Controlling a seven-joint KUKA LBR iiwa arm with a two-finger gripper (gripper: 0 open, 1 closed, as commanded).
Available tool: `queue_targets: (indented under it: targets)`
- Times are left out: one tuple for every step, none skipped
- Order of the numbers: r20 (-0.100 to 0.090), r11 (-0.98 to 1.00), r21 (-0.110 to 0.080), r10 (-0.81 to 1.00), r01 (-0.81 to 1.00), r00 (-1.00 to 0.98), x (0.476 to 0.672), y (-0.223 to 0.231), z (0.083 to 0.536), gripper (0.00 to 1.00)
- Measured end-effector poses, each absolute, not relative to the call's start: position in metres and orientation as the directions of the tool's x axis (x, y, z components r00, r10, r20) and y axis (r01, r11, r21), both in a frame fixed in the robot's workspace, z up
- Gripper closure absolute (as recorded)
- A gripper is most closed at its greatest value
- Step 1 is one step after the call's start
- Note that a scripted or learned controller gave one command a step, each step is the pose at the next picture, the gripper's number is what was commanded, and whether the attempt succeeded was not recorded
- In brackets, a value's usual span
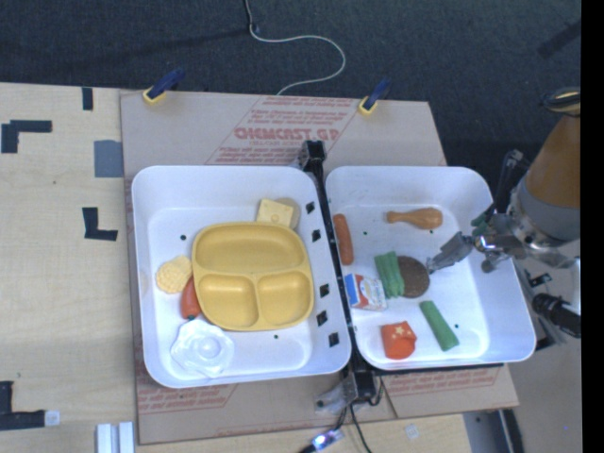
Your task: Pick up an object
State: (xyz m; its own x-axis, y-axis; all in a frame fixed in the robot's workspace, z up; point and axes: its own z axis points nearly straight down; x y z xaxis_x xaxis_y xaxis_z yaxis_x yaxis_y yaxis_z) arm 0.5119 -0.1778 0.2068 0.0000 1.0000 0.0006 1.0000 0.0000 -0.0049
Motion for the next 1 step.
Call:
queue_targets:
  targets:
    - [0.001,0.001,-0.006,1.0,1.0,-0.001,0.5106,-0.1775,0.1633,0.0]
